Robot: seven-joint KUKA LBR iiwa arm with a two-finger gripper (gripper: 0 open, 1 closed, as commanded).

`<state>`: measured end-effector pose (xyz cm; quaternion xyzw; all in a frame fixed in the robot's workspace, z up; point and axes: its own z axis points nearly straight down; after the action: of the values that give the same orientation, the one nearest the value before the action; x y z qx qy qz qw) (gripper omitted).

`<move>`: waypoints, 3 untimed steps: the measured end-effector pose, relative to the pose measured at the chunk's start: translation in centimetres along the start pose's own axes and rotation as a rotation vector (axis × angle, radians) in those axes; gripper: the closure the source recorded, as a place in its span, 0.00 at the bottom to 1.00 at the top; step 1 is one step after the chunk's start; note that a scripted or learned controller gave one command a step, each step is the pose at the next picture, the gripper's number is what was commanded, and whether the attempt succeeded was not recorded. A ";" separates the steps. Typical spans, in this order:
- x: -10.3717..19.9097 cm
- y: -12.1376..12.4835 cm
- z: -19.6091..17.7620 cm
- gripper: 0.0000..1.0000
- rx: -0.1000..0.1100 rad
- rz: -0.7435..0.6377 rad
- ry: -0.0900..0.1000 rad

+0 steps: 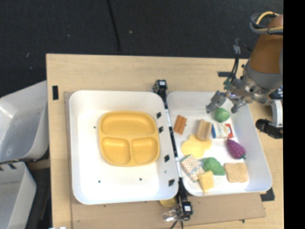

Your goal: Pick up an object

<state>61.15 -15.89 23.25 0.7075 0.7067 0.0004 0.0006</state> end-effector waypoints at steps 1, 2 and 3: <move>-1.9 -0.4 11.8 0.00 -0.003 -0.003 -0.002; -2.1 -0.4 10.7 1.00 -0.007 0.000 -0.003; -1.4 -1.0 9.9 1.00 -0.001 0.000 -0.003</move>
<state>60.16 -17.33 13.31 0.7075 0.7068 -0.0004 0.0022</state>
